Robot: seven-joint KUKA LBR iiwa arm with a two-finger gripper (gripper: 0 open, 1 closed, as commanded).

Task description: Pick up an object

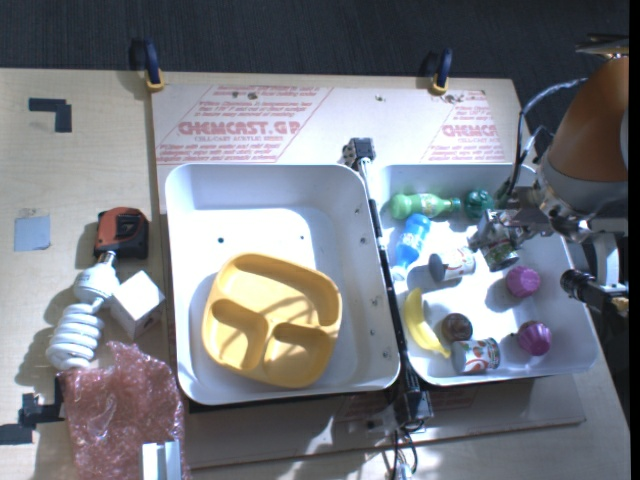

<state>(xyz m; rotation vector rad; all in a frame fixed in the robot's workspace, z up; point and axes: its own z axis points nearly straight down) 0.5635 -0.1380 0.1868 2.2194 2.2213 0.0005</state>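
Observation:
The right bin (pixel 575 360) holds several small objects. A green bottle (pixel 422 205) and a teal piece (pixel 477 203) lie at its far side, with a blue bottle (pixel 410 239) just below them. A small grey and white item (pixel 452 266) sits mid-bin. A yellow banana (pixel 424 324), a brown round piece (pixel 457 326) and a printed can (pixel 476 354) lie near the front. Two purple items (pixel 522 282) (pixel 534 337) rest on the right. My gripper (pixel 497 242) hangs low over the bin's middle right, between the grey and white item and the upper purple one.
The left bin (pixel 190 198) holds a yellow divided plate (pixel 270 318). Left of the bins lie a tape measure (pixel 122 232), a spiral light bulb (pixel 80 318), a white cube (pixel 138 299) and pink bubble wrap (pixel 120 398). The arm's orange band (pixel 600 118) stands over the right bin's far right corner.

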